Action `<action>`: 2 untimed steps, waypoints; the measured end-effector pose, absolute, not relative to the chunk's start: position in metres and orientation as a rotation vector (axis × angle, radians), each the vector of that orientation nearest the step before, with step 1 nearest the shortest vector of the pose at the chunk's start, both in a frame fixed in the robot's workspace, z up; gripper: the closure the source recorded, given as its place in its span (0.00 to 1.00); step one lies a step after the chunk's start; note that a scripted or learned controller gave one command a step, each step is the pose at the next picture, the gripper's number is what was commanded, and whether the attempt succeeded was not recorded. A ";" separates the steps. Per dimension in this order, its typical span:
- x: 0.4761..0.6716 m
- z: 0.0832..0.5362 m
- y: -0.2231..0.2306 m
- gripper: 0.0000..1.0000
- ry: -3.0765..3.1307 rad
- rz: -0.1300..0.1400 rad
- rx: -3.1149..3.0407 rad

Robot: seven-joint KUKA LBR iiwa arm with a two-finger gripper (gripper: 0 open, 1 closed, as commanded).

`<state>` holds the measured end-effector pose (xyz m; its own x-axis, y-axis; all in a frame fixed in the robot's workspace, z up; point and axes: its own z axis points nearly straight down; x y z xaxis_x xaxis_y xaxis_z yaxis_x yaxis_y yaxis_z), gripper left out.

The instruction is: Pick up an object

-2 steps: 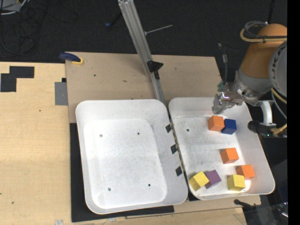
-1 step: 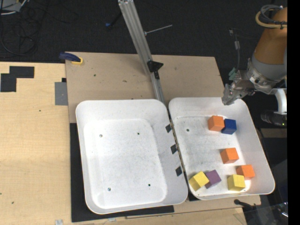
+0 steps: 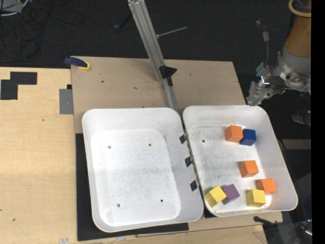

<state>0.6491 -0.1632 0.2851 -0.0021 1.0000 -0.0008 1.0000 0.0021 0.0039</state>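
Inside the right-hand shallow white bin (image 3: 284, 161), your candidates are seven small cubes. At the far end an orange cube (image 3: 234, 133) touches a blue cube (image 3: 248, 136). A second orange cube (image 3: 248, 168) sits alone in the middle. Along the near wall lie a yellow cube (image 3: 216, 195) touching a purple cube (image 3: 230, 192), then another yellow cube (image 3: 255, 197) against a third orange cube (image 3: 266, 186).

Your two-finger gripper (image 3: 258, 90) hangs just outside the bin's far right corner, above the rim, holding nothing; whether its tips are parted or closed cannot be told.

Expect trouble with the touching pairs: a finger could land on the neighbour and push both cubes away. Cubes near the wall leave little room, so a finger may strike the rim.

The left-hand shallow white bin (image 3: 101, 131) shows bare floor.
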 end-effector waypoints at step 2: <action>0.635 0.260 -0.068 1.00 2.229 -0.003 2.221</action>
<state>0.6347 -0.0676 0.2601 -0.0035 1.0000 0.0021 1.0000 0.0036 -0.0048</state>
